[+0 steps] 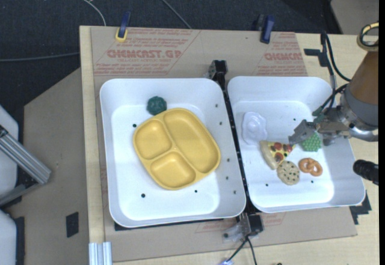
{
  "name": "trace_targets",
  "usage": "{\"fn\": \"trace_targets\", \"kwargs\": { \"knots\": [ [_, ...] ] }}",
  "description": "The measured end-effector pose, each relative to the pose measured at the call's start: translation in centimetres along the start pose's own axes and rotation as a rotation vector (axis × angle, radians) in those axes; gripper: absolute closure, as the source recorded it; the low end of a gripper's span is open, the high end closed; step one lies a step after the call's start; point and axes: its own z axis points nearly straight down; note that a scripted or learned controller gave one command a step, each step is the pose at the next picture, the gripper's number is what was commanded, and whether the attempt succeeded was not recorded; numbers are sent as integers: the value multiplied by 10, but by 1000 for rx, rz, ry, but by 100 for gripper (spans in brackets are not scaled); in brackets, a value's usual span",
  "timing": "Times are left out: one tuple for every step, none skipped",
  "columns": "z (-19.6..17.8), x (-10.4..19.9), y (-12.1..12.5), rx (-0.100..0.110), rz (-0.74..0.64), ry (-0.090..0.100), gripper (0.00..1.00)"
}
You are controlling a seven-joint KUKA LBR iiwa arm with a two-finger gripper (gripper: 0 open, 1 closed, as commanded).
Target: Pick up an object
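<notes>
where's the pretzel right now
The pretzel lies in the right bin, toward its right side, just right of the cookie and below the green object at the gripper.

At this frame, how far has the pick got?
Done: the end effector has reached into the right white bin, low beside the green bumpy toy. In hand: nothing visibly lifted. Left: grasp and raise; the pizza slice toy, round cookie and brown pretzel lie flat.

Glossy yellow plastic tray point(175, 148)
</notes>
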Motion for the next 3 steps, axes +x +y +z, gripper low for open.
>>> {"fn": "trace_targets", "kwargs": {
  "knots": [
    [-7,0,3,-15,-4,-3,0],
    [38,4,-2,-7,-3,0,0],
    [94,15,-4,-6,-4,1,0]
  ]
}}
